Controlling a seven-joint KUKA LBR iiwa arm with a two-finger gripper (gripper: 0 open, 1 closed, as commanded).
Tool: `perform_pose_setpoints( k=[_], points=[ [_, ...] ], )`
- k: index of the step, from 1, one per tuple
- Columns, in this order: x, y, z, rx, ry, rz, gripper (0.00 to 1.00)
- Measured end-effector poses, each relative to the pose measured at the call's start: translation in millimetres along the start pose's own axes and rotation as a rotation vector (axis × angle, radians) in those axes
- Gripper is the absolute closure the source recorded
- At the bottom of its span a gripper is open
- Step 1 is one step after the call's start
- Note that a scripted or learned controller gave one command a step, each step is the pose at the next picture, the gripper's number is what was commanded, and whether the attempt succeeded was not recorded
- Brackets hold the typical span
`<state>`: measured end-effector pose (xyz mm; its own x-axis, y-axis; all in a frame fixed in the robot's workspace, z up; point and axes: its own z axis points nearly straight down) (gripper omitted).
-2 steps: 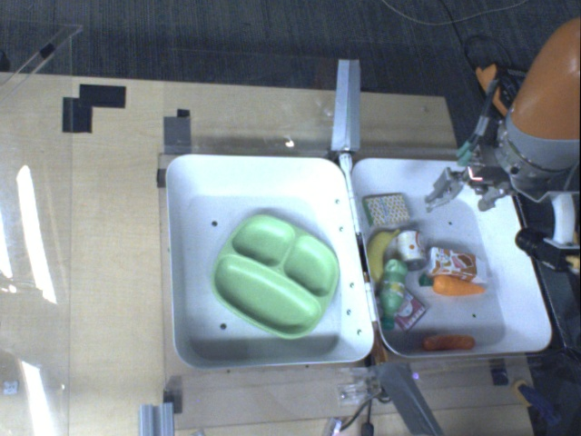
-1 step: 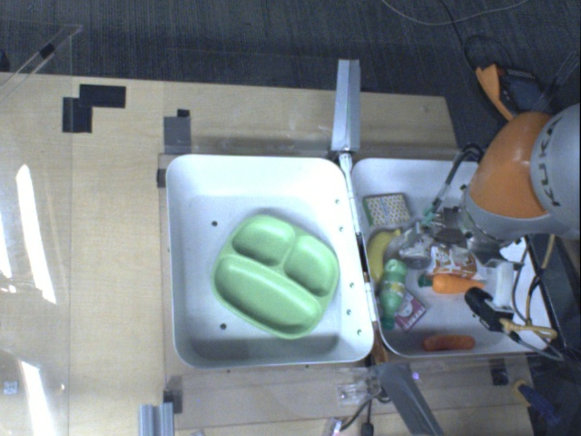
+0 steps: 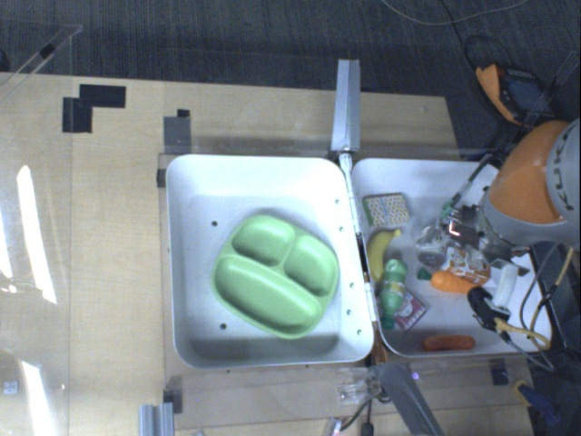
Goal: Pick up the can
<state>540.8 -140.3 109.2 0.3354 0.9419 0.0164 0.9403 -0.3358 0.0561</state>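
Gripper [image 3: 447,245] low in crowded right bin [image 3: 413,173] | finger state unclear | risk: snagging carrot [image 3: 451,282], not the can

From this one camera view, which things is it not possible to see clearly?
- Gripper: small and cluttered in the camera view; its state cannot be told.
- The can: nothing in the right bin reads clearly as one; too small to tell.
- Right bin's far side: covered by the arm.
- Maroon packet: partly under the green bottle; its print is too small.
- Patterned card: its pattern is blurred.
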Motion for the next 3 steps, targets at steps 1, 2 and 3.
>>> perform_pose_setpoints(
  k=[1,2,3],
  points=[
    [9.1,35.0,3.0,0.011,-0.008,0.158,0.00],
    [-24.1,80.1,25.7,0.047,-0.020,0.186,0.00],
    [-20.4,83.1,12.8,0.040,-0.019,0.173,1.00]
  ],
)
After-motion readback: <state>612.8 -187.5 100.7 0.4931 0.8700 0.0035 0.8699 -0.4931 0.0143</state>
